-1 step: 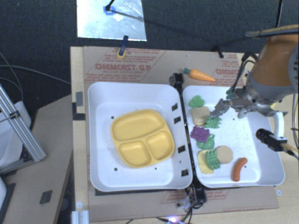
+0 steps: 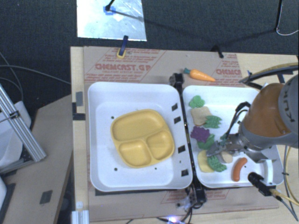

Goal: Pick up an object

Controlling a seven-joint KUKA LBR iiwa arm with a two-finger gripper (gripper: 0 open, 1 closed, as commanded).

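Nearest the lens, left bin [image 2: 100, 171] carries a yellow divided tray [image 2: 141, 137]. Right bin [image 2: 243, 93] holds toy food: green leaf [image 2: 196, 101], tan slice [image 2: 201, 115], purple grapes [image 2: 201, 134], green piece [image 2: 216, 163], orange sausage [image 2: 238, 169]. Claw [image 2: 217, 149] is down among them, just above green piece, right of grapes; finger spread cannot be told. Carrot [image 2: 200, 75] lies on tabletop [image 2: 140, 64] beyond the bins.

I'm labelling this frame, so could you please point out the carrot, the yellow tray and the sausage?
carrot [image 2: 202, 75], camera view, middle of its orange body.
yellow tray [image 2: 140, 122], camera view, its large upper compartment.
sausage [image 2: 238, 168], camera view, mid-length.
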